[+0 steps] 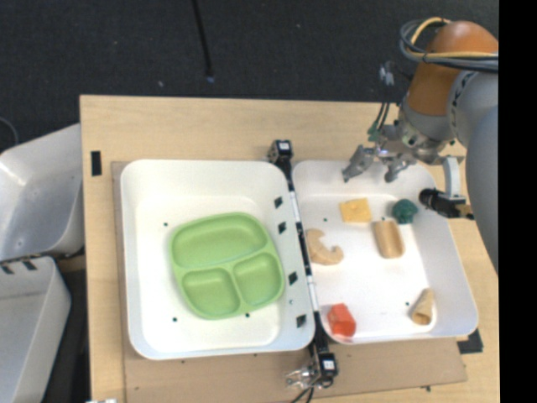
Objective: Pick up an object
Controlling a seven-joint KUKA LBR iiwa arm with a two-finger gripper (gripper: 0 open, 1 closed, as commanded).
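Reaching in from the right, the arm angles down over the right bin's far edge. Its end effector hangs released, fingers spread, above the yellow block.

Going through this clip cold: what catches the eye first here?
The bright green divided plate lying in the left bin stands out most. The right bin holds small scattered items, among them a red block near its front-left corner. The gripper hovers over that bin's far edge, fingers spread, holding nothing.

text: none legible | labels: none | numbers: none | signs: none on bins or bench
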